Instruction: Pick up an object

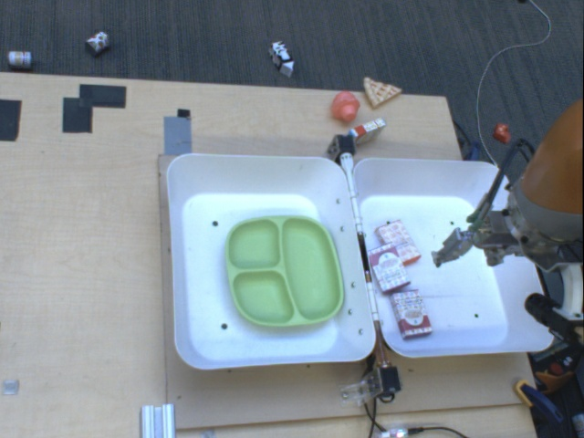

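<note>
While you look down on the wooden bench, nearest you see two white bins: the left bin bears a green divided plate, the right bin three small red-and-white cartons near its left wall. Your gripper hovers just beside them, holding nothing; whether it is spread or pressed together you cannot tell. Beyond, black tape patches, a red ball and grey carpet with scattered bits.

Three cartons crowd the right bin's left side; its middle and right floor lie open.
</note>
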Robot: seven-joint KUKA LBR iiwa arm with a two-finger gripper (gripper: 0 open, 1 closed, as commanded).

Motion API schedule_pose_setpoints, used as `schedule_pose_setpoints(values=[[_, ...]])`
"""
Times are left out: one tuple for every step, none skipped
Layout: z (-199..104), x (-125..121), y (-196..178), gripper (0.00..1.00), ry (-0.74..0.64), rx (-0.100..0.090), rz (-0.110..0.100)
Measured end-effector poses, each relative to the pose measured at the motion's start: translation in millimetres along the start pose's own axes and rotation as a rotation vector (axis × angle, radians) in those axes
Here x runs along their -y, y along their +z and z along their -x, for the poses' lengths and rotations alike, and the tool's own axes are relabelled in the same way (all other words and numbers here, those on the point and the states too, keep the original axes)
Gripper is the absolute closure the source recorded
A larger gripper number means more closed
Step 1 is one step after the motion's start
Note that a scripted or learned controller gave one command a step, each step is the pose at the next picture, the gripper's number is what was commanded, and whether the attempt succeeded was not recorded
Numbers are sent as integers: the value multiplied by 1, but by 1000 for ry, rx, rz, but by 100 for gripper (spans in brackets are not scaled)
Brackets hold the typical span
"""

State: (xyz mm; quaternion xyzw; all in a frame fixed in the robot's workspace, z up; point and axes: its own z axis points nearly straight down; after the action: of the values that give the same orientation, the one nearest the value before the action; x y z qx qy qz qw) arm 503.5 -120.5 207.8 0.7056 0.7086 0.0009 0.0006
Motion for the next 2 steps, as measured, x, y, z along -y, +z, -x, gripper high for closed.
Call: schedule_pose_setpoints(values=[[-12, 12, 110, 0, 3, 2, 11], [-28, 12, 117, 0, 5, 7, 18]])
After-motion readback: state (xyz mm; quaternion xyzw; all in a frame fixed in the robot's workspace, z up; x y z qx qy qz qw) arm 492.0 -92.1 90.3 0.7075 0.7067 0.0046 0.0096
